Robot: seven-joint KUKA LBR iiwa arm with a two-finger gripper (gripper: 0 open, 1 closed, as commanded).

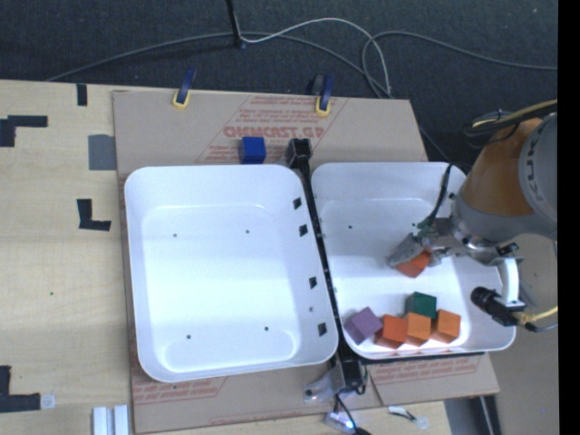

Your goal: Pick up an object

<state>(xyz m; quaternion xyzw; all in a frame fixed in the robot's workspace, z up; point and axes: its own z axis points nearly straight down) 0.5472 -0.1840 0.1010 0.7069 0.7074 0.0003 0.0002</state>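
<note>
Blocks crowd the near edge of the right white bin (381, 184): a purple wooden block (364, 323) at the left end, then a row of three orange wooden blocks (419, 327) running rightward, with a green wooden block (420, 303) sitting just behind the row and touching it. The left white bin (145, 198) lies alongside, the two joined by a black clip strip (313, 243) running between them. Both bins rest on a brown cardboard sheet (272, 125) printed with red lettering, held at its far edge by two yellow-tipped clamps (184, 91); a small blue cube (253, 149) sits on the cardboard just beyond the left bin. Under the cardboard is a pale wooden bench (45, 270) with black tape marks, and beyond it dark carpet (109, 34) crossed by cables. From the right, the grey arm with its orange band (497, 184) reaches into the right bin, and its gripper (415, 254) sits closed around an orange-red block (414, 263), which shows between the fingertips near the bin's middle, farther back than the cluster and apart from it.
</note>
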